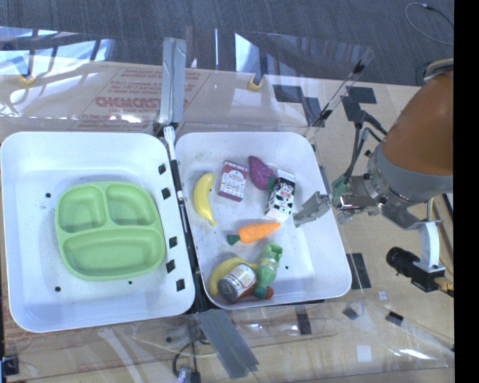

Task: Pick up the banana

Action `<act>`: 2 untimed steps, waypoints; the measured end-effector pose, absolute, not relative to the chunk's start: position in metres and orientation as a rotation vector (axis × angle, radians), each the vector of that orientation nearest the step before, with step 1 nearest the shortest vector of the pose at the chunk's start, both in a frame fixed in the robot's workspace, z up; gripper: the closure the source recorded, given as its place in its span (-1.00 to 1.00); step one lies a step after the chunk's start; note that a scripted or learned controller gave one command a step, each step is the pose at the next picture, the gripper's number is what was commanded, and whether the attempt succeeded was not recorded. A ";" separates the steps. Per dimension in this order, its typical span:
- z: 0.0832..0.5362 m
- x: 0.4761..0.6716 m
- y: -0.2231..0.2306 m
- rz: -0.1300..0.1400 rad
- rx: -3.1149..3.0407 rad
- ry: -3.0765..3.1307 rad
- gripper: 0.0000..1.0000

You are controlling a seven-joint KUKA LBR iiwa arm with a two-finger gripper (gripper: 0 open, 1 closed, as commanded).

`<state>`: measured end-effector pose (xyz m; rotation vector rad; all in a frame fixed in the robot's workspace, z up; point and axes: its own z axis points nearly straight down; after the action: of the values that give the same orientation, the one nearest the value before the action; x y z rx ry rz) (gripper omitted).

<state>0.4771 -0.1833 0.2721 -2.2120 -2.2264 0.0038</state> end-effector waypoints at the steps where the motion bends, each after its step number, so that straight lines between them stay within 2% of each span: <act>1: 0.154 0.504 -0.102 0.006 -2.182 -2.253 -1.00; 2: 0.192 0.603 -0.036 0.001 -2.126 -2.311 -1.00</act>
<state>0.6035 -0.0358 0.1920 -2.1257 -2.3115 0.0008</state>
